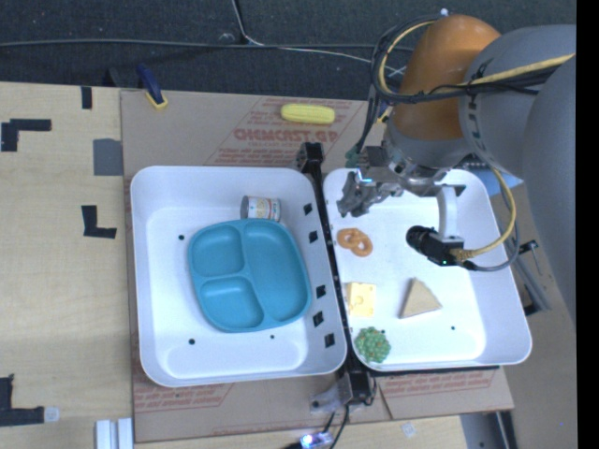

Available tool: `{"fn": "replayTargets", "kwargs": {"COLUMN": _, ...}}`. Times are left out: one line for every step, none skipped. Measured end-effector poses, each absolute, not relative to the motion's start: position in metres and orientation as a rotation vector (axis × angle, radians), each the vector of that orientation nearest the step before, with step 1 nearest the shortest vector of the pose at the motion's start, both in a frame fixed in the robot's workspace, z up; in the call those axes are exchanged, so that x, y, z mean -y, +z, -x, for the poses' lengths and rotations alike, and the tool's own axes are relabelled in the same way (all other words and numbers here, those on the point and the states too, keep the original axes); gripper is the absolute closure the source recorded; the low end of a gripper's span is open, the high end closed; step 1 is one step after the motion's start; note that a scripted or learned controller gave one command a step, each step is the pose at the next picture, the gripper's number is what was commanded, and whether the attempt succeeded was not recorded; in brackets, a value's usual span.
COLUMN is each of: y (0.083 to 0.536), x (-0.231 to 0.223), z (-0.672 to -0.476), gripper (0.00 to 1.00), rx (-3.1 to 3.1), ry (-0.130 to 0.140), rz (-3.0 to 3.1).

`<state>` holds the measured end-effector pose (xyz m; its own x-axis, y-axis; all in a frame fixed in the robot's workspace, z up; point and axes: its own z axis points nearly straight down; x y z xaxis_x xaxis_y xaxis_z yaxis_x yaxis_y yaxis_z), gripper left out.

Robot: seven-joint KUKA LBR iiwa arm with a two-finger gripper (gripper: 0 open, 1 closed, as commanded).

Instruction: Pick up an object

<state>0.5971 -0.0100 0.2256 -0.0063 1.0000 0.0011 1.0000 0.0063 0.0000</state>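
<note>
Nearest us in the right bin (505, 340) lie a knobbly green broccoli floret (373, 344), a flat yellow cheese square (360, 299) and a smooth tan wedge (420, 299); just beyond them sits a brown twisted pretzel (355, 241). The gripper (359, 195) hangs directly above and behind that pretzel, holding nothing we can see, and we cannot tell how wide it stands. We judge the pretzel the likeliest pick: we should come straight down, centred over its loops, since it lies thin and flat. In the left bin (150, 344) rests a glossy blue divided plate (248, 274) with a small can (260, 208) behind it, and farthest off a yellow banana (307, 113) on the cardboard-covered table (187, 129).
</note>
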Motion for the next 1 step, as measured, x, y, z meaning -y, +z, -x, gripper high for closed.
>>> {"fn": "replayTargets", "kwargs": {"y": 0.2184, "x": -0.0504, "z": -0.5829, "gripper": 1.0, "rx": 2.226, "ry": 0.003, "rz": 2.212}}
